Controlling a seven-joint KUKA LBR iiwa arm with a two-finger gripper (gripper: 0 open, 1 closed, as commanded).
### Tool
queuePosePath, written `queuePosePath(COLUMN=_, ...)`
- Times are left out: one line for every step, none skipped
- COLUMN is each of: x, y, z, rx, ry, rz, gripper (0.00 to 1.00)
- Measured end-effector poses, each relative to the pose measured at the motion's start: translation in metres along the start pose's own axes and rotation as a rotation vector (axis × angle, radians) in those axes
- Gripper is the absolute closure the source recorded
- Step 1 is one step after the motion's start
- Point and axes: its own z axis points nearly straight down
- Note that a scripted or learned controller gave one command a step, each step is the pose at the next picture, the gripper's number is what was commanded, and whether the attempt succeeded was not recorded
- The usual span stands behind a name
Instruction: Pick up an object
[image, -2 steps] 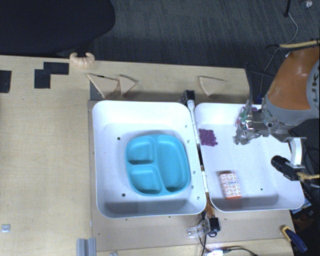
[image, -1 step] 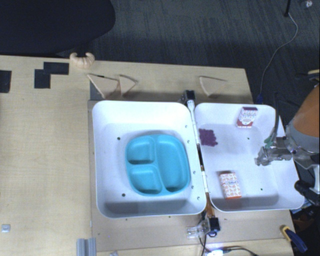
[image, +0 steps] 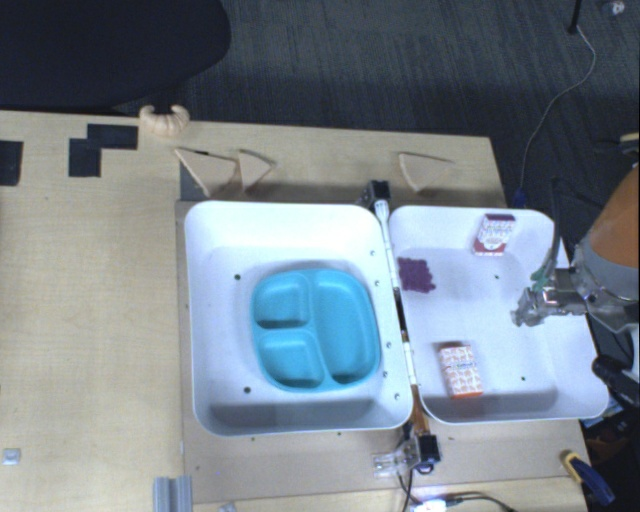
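A pale wooden bench (image: 90, 330) stands on dark carpet (image: 400, 60) and carries two white bins side by side. The gripper (image: 530, 305) hangs over the right bin (image: 520, 395), near its right wall; whether its fingers are spread or pressed together I cannot tell, and nothing shows between them. Left of it and below lies a small orange-patterned box (image: 460, 369). A purple lump (image: 416, 274) sits farther left, a red-white carton (image: 494, 234) above. Beyond, the left bin (image: 215, 300) holds a blue divided tray (image: 314, 326).
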Motion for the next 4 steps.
queuePosePath(x=0.000, y=0.002, z=-0.011, rx=-0.004, ry=-0.001, rz=-0.003, gripper=1.00)
queuePosePath(x=0.050, y=0.076, z=-0.020, rx=0.002, ry=0.002, rz=-0.001, gripper=1.00)
queuePosePath(x=0.027, y=-0.001, z=-0.048, rx=0.003, ry=0.000, rz=0.002, gripper=1.00)
queuePosePath(x=0.111, y=0.018, z=-0.037, rx=0.004, ry=0.002, rz=-0.001, gripper=1.00)
